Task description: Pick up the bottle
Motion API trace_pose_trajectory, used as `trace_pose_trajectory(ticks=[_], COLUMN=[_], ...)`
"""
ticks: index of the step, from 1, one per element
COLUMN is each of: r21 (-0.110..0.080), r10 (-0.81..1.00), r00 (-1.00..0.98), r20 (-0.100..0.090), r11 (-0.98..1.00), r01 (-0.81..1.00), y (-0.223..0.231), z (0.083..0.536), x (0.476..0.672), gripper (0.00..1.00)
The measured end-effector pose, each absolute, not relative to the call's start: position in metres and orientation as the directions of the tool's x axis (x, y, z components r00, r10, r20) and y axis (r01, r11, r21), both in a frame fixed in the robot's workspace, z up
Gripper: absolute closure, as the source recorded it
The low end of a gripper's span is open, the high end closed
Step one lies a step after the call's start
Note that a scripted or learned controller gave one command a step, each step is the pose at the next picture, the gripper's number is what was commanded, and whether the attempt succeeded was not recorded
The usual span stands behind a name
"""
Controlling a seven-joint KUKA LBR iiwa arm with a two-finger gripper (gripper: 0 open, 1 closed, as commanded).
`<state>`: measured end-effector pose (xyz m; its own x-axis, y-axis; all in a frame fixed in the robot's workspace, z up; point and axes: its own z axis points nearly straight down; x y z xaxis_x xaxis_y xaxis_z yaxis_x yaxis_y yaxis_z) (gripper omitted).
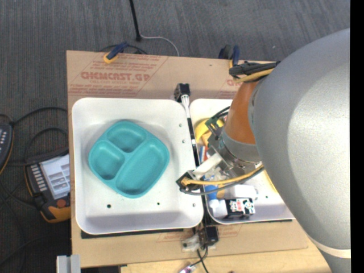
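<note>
A dark grey carpet (pixel 68 16) covers the floor around the desk (pixel 114 73), which is topped with brown board printed in red. A black cable (pixel 134 13) crosses the carpet, and a handheld controller (pixel 51 181) lies beside the desk.

We see the arm (pixel 310 147) as a bulky, smooth grey shell with rounded contours. An orange band (pixel 239 115) rings it above the wrist, followed by a metallic grey collar (pixel 236 152). Yellow and black cables (pixel 219 180) loop around the wrist, and a black-and-white block (pixel 239 206) sits at its end.
</note>
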<state>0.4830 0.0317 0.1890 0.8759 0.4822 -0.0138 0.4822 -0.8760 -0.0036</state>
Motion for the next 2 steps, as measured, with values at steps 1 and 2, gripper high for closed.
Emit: trace_pose_trajectory(ticks=[1,2], r21=[0.000,-0.002], r10=[0.450,0.334], r00=[0.893,0.943], r20=[-0.005,-0.008], r11=[-0.893,-0.943], r01=[0.450,0.334], y=[-0.062,0.000], z=[0.283,0.181], x=[0.509,0.491], gripper=[1.00,1.00])
